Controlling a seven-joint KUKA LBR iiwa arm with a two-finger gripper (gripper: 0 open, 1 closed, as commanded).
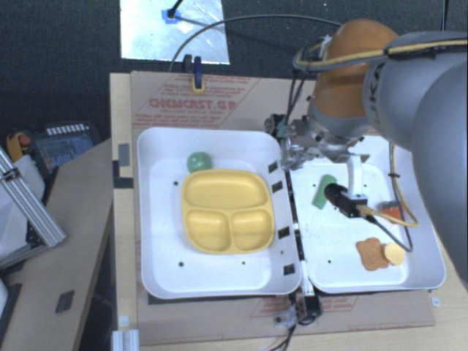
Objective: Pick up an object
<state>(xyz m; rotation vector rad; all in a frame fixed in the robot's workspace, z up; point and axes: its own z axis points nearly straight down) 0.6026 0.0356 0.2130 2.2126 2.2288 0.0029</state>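
My gripper [301,154] is over the upper left of the right bin [351,278]. Can't tell if it's wide or closed, and nothing is visibly held. Green piece [322,192] just below it, 1 brown cookie [371,254] lower right. Pick not yet done.

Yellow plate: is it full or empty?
Empty. All three compartments of the yellow plate show bare yellow; the green ball lies beside it, not in it.

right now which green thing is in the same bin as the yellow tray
The round green lump beside the yellow divided plastic tray in the view's left white bin; the flat green piece lies in the right bin.
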